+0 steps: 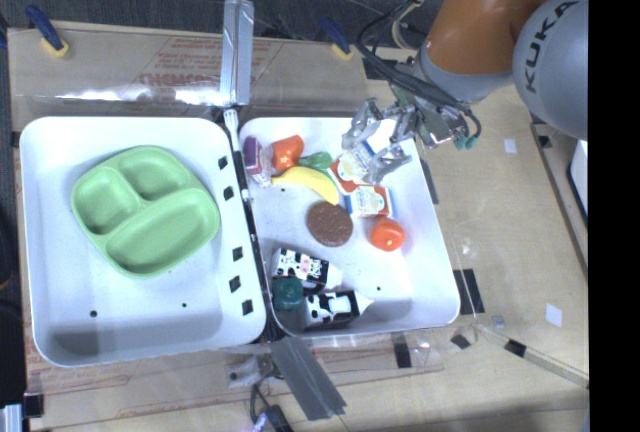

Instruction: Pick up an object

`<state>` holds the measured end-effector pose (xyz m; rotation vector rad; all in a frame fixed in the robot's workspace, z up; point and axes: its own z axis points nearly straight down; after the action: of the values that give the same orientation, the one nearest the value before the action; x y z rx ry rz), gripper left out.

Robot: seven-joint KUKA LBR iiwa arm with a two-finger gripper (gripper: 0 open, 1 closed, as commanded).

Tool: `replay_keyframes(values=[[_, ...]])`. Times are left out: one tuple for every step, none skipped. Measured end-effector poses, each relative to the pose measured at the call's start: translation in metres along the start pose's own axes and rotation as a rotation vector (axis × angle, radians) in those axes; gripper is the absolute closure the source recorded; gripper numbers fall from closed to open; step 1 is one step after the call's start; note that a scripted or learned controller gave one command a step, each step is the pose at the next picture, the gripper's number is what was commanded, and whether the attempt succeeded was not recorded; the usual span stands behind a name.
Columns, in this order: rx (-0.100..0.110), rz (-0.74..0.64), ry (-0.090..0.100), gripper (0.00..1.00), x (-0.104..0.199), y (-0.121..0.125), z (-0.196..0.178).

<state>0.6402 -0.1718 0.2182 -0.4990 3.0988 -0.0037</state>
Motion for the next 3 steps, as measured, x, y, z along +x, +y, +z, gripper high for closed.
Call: replay_keyframes(values=[[-0.001,-0.001,-0.001,0.00,-0.001,0.001,0.000],[0.000,-0.103,-0.003,0.00,-0.011,0.004,0.123],[0.004,-0.104,-0.007,1.00,-0.013,0.003,0.110]])
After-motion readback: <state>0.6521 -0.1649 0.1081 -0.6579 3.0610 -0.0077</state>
